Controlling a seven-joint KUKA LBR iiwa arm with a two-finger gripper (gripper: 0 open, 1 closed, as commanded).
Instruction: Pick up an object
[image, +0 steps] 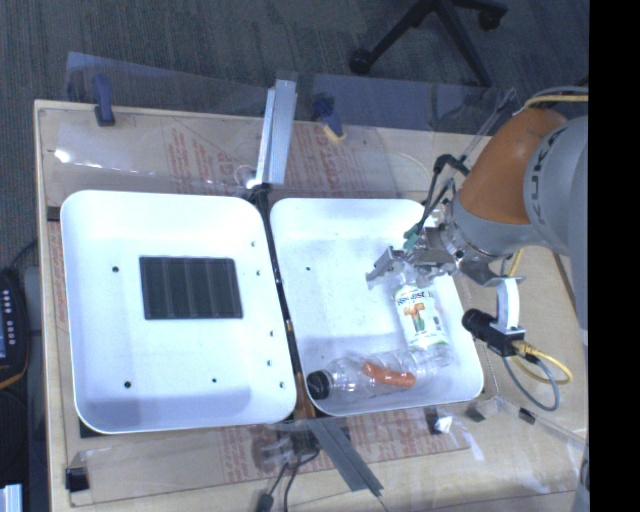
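My gripper (408, 262) hangs over the right side of the right bin (330, 240), reaching in from the right. Just below it lies a small white bottle (421, 316) with a green and orange label, pointing toward the bin's front right corner. The bottle's top end sits right under the gripper, and whether they touch is unclear. A clear plastic bottle (375, 376) with a black cap and something orange inside lies along the bin's front wall. In the left bin (100, 380) a flat dark ribbed rectangle (190, 288) rests near the middle.
A grey metal bar (275, 130) stands behind the seam between the bins. Cables and a black connector (492, 332) trail off the arm just right of the right bin. Blue clamps sit on the bench's back edge.
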